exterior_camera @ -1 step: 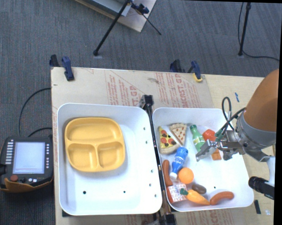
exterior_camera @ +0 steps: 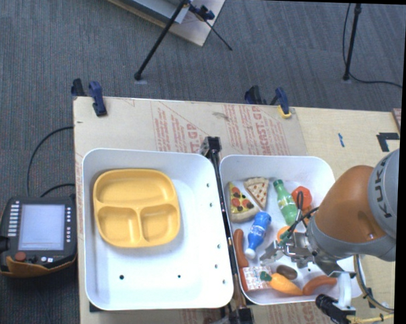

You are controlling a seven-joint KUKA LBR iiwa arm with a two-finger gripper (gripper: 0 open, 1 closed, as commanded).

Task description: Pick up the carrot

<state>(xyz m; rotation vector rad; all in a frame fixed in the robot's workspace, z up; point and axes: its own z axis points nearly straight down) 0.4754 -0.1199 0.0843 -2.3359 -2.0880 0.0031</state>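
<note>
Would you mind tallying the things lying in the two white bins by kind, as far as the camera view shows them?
Yellow divided plate: 1
Pizza slices: 2
Bottles, one blue, one green: 2
Sausages: 2
Carrot: 1
Red-orange item, kind unclear: 1
Dark brown piece, kind unclear: 1
Small printed packet: 1
Total: 11; the arm may hide more.

Readable: "KUKA" in dark letters, partly cut off, on grey arm housing (exterior_camera: 390, 193) at right edge of frame. Red printed lettering and triangle marks on brown bench board (exterior_camera: 191, 127), upper centre of frame above bins; upside down, too blurred to read. Lit screen on handheld pendant (exterior_camera: 37, 237), lower left; no legible text.
</note>
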